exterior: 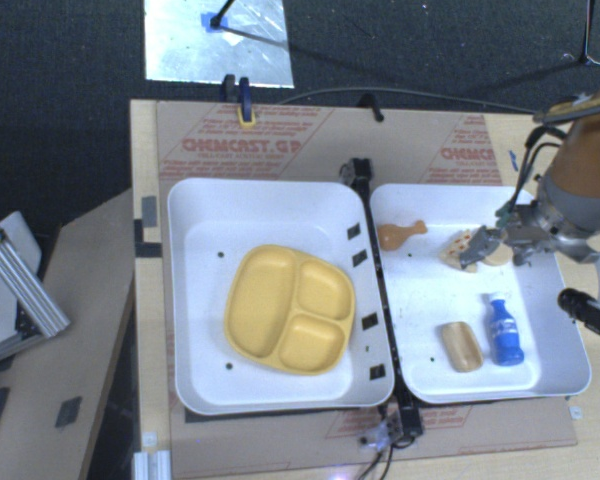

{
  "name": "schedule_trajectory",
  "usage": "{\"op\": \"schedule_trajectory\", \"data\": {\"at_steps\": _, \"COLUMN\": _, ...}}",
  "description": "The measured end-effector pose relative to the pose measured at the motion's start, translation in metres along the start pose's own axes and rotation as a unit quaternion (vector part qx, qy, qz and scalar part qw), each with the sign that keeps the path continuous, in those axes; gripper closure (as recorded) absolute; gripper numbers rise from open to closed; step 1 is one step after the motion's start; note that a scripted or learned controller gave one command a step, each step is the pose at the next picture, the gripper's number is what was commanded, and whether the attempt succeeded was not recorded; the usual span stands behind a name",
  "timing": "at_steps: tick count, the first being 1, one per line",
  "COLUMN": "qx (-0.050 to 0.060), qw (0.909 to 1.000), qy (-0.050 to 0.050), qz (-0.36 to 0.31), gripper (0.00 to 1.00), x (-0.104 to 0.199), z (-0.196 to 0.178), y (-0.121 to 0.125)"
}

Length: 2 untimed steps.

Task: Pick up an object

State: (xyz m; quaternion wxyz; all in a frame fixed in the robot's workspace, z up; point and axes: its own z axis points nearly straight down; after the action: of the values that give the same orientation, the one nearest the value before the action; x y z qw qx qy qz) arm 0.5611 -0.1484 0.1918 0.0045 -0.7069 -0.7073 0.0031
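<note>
Yellow divided plate (290,309) in left white bin (195,228), right bin (555,373) holding drumstick toy (400,234), tan bread-like block (461,346), blue bottle (503,330), pale slice-shaped object (478,246) beneath gripper (477,249), finger state impossible to tell.

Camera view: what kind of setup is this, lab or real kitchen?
Most likely a robot grasping lab, not a kitchen. Two white bins sit on a cardboard-covered bench, one holding a yellow divided tray, the other toy-like items such as a blue bottle. The arm's tool hangs over them.
</note>
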Motion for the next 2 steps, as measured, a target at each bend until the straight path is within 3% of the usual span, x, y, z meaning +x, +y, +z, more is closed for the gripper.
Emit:
{"op": "schedule_trajectory", "data": {"at_steps": 1, "qx": -0.006, "qw": 1.0, "qy": -0.001, "qz": -0.001, "gripper": 0.0, "x": 0.0, "z": -0.006, "y": 0.003}}
{"op": "schedule_trajectory", "data": {"at_steps": 2, "qx": -0.004, "qw": 1.0, "qy": -0.001, "qz": -0.001, "gripper": 0.0, "x": -0.003, "z": 0.036, "y": 0.006}}
